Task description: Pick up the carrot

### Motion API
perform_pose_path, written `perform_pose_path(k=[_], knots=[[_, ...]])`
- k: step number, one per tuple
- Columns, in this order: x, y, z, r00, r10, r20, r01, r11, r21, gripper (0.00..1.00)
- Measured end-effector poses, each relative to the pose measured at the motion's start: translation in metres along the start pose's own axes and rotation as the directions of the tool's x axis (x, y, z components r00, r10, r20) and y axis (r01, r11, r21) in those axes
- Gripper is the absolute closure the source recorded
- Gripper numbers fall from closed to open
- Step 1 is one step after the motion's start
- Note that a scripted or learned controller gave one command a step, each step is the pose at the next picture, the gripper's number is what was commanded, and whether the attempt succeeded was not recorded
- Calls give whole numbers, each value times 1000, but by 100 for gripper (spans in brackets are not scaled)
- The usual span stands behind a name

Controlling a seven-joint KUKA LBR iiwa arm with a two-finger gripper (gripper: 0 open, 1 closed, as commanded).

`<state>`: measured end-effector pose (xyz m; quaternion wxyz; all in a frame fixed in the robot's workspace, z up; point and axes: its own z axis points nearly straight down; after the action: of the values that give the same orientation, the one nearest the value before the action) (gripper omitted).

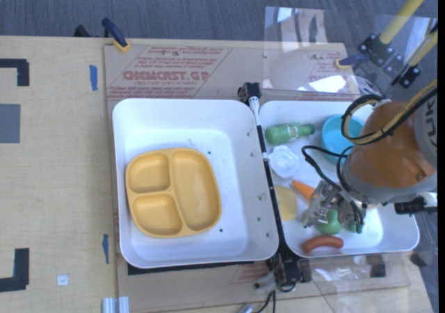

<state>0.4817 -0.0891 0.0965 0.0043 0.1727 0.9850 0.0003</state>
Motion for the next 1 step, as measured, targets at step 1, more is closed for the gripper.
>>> perform_pose_path(k=[1], knots=[[-6,-10,5,909,417,-1,-417,909,-6,100]])
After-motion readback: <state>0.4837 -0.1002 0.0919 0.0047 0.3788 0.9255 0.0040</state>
